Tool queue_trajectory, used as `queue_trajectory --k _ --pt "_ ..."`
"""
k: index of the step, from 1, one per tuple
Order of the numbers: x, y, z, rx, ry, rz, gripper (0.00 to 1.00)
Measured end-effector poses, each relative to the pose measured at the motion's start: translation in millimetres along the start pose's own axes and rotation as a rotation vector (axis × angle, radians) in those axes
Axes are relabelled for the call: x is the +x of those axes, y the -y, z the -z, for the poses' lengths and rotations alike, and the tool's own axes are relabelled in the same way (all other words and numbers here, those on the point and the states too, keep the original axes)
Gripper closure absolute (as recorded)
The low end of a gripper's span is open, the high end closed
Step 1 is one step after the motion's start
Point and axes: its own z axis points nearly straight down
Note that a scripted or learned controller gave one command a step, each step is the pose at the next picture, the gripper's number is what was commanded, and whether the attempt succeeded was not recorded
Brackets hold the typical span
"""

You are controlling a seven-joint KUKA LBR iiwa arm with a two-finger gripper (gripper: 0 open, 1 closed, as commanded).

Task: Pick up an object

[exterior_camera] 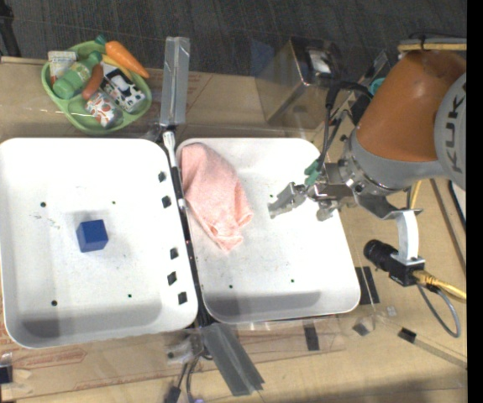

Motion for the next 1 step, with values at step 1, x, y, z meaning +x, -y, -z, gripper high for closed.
queue_trajectory --k 1 --pt "23.7 15.6 -103.5 0.002 0.000 0.040 0.00"
